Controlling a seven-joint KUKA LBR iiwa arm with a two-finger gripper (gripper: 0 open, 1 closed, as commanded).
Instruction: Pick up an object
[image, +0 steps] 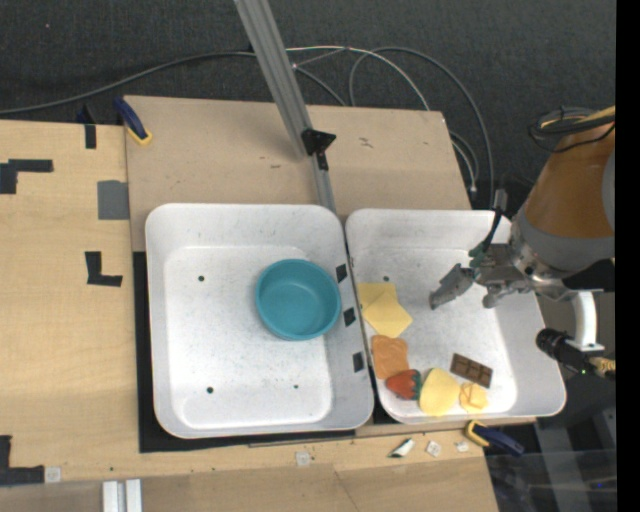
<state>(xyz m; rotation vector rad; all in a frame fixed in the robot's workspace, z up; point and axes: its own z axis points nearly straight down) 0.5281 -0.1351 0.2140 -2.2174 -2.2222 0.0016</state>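
- Camera view: we see the gripper hanging over the right bin, fingers spread apart and holding nothing.
- Nearest target, we judge — the yellow block, lying to the gripper's left in frame and slightly toward the bin's near edge, beside the divider.
- More pieces cluster at the near edge — a brown block among them; a blue bowl sits in the left bin.

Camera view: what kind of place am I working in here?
Likely a robotics lab's bin-picking test bench: two shallow white bins, left bin and right bin, on a plywood bench, loose cables behind, and toy food pieces under the gripper.
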